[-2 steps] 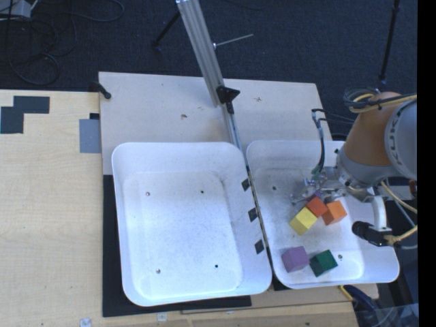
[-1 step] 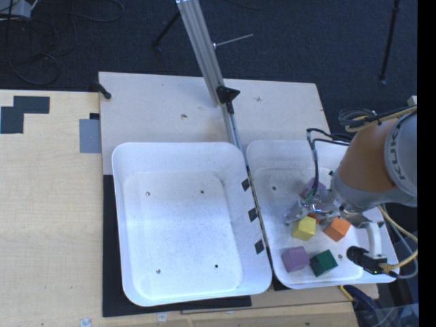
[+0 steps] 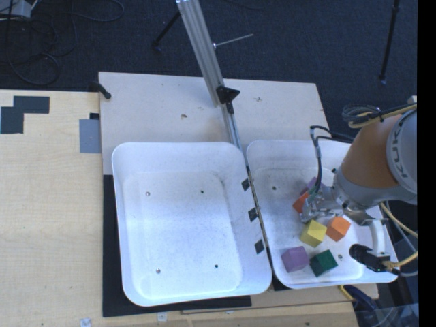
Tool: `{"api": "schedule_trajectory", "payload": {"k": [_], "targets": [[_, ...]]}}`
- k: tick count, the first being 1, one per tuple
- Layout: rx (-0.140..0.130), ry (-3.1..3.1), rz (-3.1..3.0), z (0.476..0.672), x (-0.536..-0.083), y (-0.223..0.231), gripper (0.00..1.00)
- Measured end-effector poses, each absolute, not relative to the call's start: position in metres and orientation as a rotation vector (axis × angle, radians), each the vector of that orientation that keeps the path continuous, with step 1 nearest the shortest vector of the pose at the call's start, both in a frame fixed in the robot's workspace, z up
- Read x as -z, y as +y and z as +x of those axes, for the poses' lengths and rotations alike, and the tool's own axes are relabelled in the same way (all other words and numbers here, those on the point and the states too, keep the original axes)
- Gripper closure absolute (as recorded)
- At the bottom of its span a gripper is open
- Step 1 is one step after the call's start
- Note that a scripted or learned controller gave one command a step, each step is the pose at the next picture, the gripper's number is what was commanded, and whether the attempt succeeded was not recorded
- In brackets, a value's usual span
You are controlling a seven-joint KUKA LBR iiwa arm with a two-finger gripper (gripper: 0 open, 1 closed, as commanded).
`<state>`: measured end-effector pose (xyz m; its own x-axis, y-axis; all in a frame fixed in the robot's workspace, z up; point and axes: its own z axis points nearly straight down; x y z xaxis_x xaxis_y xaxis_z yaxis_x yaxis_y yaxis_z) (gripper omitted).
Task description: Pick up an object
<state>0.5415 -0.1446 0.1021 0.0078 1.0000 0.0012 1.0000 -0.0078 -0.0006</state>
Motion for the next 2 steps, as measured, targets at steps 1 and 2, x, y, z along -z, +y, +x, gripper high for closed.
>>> {"api": "schedule_trajectory", "payload": {"k": [1,2], "targets": [[0.001,-2.209,-2.232,0.541,-0.102,-0.145,0.0],[0.003,-2.218,-2.233,0.504,-0.093,-0.12,0.0]]}}
